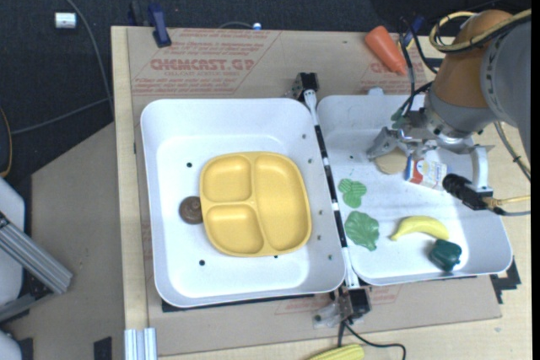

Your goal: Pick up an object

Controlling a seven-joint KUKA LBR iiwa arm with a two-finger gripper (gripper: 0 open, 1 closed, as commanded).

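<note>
My gripper (395, 142) hangs low over the far part of the right bin (481, 261), under the orange band of the arm (460, 80). Just beneath it lies a small tan piece (387, 163), partly hidden by the gripper. A white packet with red and blue print (424, 173) lies right beside it. Nearer the front of that bin are a yellow banana (420, 227), a dark green pepper (445, 254) and two green leafy pieces (352, 191) (362, 228). Nothing is seen lifted.
The left bin (160, 181) bears a yellow divided plate (253, 203) with a small brown disc (191, 210) at its left edge. An orange carrot (386, 50) lies on the bench behind the right bin. A black cabled part (464, 190) juts out near the packet.
</note>
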